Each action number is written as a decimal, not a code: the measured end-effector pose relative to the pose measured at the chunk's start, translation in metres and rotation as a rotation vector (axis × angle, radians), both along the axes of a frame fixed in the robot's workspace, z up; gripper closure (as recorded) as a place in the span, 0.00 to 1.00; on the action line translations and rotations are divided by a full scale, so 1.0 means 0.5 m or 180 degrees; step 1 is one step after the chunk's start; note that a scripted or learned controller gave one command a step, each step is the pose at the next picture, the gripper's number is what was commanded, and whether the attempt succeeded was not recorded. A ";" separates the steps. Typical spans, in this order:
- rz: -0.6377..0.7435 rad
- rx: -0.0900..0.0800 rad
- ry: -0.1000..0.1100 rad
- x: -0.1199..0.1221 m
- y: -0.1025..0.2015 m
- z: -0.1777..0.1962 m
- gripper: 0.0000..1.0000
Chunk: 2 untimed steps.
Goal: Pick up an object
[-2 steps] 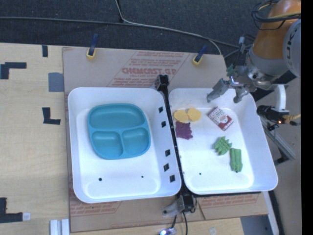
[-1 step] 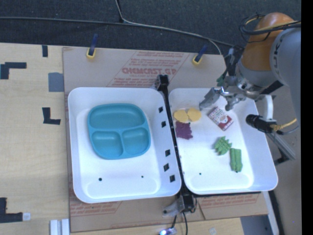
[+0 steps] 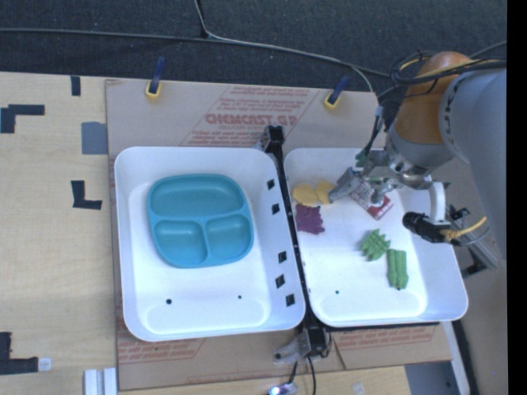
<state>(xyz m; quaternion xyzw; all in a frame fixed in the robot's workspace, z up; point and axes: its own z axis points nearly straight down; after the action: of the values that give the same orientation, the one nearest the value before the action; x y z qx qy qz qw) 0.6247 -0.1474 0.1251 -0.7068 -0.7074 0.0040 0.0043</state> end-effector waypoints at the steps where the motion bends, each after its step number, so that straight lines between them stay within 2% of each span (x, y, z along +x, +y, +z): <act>1: 0.0001 -0.0024 -0.0049 0.004 -0.005 -0.079 0.00; 2: 0.0007 -0.0021 -0.0047 0.006 -0.004 -0.059 1.00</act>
<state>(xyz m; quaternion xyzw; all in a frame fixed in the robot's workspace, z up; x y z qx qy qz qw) 0.6277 -0.1494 0.0953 -0.7061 -0.7081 0.0011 -0.0032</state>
